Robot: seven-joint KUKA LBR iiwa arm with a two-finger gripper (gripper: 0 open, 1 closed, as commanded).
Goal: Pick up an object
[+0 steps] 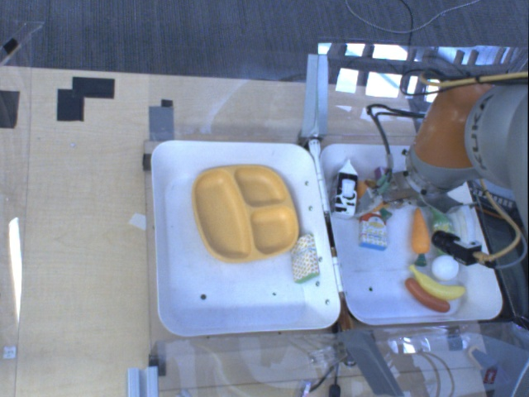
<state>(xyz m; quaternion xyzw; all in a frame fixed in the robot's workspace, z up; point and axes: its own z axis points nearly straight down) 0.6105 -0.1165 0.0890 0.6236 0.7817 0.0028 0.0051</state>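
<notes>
**Jaws low over the right bin's far clutter**

Camera view: the gripper (387, 190) sits in the right bin (488, 304); whether its jaws are parted I cannot tell. The carrot (421, 231) lies just nearer and rightward, long axis near-to-far.

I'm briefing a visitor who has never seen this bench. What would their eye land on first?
First, the yellow divided plate sitting large in the left bin, with a small patterned pouch by its lower right corner. Next, the grey arm's orange band looming over the right bin. That bin is crowded with toy food: a carrot, a white egg, a banana and a small carton.
</notes>
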